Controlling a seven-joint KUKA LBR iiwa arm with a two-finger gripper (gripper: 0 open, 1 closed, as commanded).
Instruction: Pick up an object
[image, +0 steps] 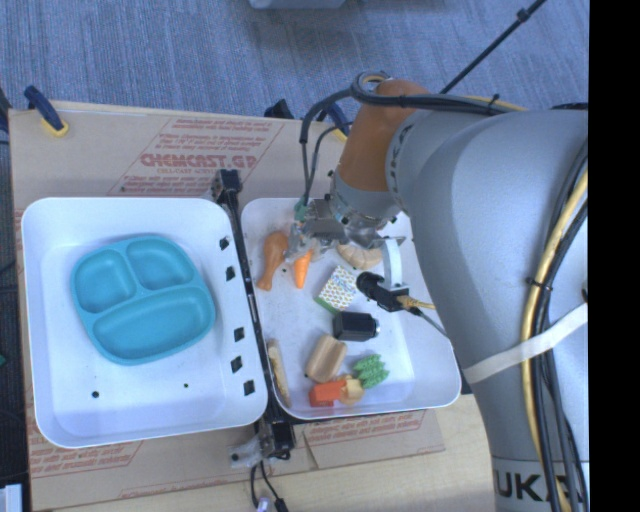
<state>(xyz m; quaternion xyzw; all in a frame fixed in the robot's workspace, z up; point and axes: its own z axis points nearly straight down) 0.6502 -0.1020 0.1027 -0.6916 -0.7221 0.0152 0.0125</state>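
1. The big grey arm (500, 250) comes in from the right and covers much of the right bin. It has an orange band (372, 140) near the wrist.
2. The table (120, 140) is brown card with red print. Two white bins sit on it side by side.
3. The left bin (40, 330) holds a blue plate (142, 296) with three parts.
4. The right bin (300, 345) holds the small toys.
5. The gripper (325, 228) hangs low over the far end of the right bin. I cannot tell how it is set, as the wrist hides that part.
6. A drumstick toy (271, 258) lies just left of the gripper, near the wall between the bins.
7. A small orange carrot (301, 270) lies just beside the drumstick, right below the gripper.
8. A white card with green dots (338, 289) lies in the middle of the bin.
9. A black block (354, 325) sits near the card, closer to the front.
10. A tan block (325, 357) leans at the front.
11. A green leafy toy (370, 372) and a red piece (325, 393) sit at the front edge.
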